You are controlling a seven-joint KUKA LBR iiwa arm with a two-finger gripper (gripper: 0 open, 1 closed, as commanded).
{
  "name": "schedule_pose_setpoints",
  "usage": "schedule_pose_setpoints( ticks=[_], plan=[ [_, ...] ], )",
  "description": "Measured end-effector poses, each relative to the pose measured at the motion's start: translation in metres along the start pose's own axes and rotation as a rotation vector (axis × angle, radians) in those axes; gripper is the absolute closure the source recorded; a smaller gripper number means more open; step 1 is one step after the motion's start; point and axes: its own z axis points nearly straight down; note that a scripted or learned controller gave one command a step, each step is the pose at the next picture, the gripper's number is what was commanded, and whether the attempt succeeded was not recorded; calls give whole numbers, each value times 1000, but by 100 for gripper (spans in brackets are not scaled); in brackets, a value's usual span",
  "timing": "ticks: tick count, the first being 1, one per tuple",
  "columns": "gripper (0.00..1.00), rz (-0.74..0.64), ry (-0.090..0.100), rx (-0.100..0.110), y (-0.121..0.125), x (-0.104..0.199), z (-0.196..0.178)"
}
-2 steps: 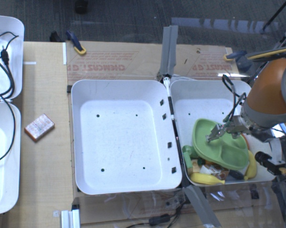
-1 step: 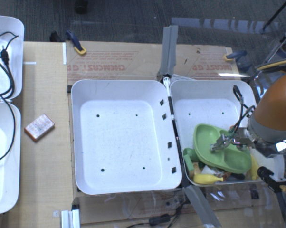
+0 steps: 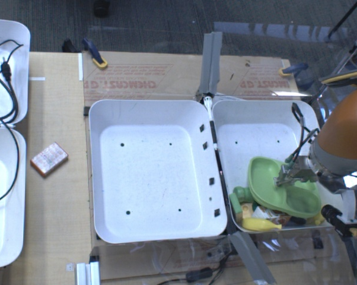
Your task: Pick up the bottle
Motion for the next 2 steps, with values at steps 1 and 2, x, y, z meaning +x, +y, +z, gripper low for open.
schedule_pose_setpoints(
  ticks=[1,2],
  plan=[
    [0,0,0,0,0,0,0],
    [0,28,-6,0,44,28,21]
  ],
)
